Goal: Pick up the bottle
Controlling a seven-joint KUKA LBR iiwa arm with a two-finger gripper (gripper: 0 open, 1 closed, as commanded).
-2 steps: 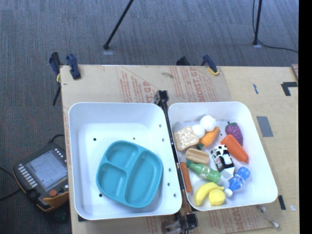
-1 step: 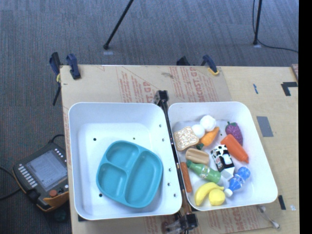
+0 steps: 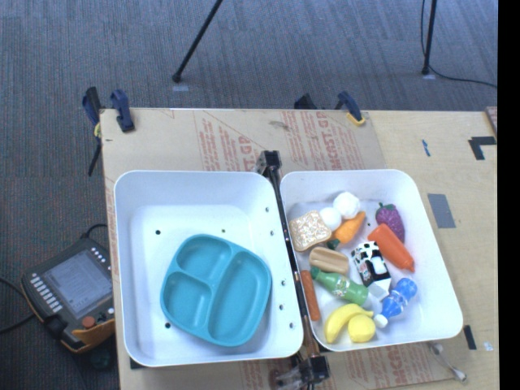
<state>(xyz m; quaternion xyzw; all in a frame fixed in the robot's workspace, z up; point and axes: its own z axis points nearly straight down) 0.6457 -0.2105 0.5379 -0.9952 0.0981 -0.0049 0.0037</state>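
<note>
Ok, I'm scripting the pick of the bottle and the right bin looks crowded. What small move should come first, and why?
Probably bring the arm in over the right bin, above the green bottle. It lies on its side near the bin's middle, hemmed in by the hot dog bun, the banana and the black-and-white carton, so a centred approach from above looks safest.

You have a blue three-compartment plastic tray [image 3: 216,289] lying in the left white bin [image 3: 138,193], and an orange toy carrot [image 3: 392,247] beside a purple toy eggplant [image 3: 391,218] in the right white bin [image 3: 435,254].

Grey carpet floor [image 3: 244,47] (ribbed), tripod legs [image 3: 199,31] standing on it.
</note>
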